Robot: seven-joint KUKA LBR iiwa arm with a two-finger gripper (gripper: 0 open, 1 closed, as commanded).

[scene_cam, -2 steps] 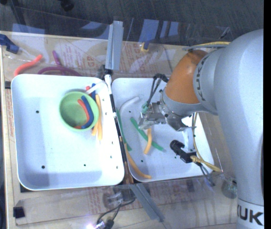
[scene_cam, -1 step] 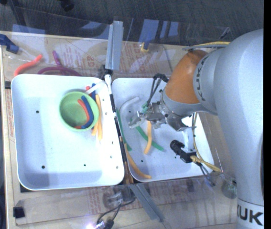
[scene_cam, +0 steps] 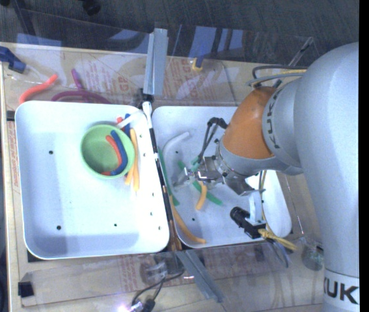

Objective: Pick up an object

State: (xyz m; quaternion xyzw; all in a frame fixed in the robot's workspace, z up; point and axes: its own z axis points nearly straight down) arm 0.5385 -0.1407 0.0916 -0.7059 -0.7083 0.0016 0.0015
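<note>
Holding a green bowl (scene_cam: 108,151), the left bin (scene_cam: 54,200)

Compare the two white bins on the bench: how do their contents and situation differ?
The left bin holds a green bowl with coloured sticks, near its right wall; the right bin holds scattered loose pieces. The arm's tool is over the right bin, not the left. Both are shallow and white.

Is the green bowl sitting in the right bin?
No, the green bowl sits in the left bin, while the arm works over the right bin.
</note>
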